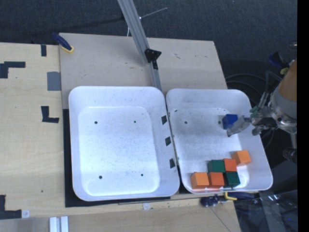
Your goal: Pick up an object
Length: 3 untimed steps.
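a grey metal pole (136, 25) crosses the wooden bench (188, 62).

No writing, label, brand, number or sign can be read anywhere in the view. The dark tape pieces (46, 114) on the wooden bench (29, 153) are plain shapes without letters, the two white bins (77, 100) carry only specks and small dots, and the coloured blocks (217, 173) have bare faces.

Orange and green blocks (219, 173), seemingly blue block (230, 119)
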Each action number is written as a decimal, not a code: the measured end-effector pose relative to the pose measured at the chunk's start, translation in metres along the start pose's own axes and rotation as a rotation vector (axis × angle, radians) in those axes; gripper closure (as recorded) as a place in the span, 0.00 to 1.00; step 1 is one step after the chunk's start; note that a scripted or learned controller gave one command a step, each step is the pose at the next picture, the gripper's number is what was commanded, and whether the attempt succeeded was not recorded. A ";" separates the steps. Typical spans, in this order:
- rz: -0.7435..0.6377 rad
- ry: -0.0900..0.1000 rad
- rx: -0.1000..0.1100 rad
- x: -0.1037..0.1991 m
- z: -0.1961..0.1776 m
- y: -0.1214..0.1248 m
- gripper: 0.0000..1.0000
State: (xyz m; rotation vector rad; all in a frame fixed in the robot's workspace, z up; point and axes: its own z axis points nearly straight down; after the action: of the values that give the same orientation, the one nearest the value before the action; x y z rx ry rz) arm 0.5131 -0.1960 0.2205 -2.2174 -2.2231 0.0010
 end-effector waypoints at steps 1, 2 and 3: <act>0.000 0.000 0.000 0.000 0.000 0.000 0.00; 0.002 0.000 0.005 -0.007 0.047 -0.004 0.00; 0.002 0.000 0.005 -0.012 0.092 -0.005 0.00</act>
State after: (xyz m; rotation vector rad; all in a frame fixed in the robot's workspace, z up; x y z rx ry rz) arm 0.5079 -0.2078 0.1281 -2.2168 -2.2192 0.0064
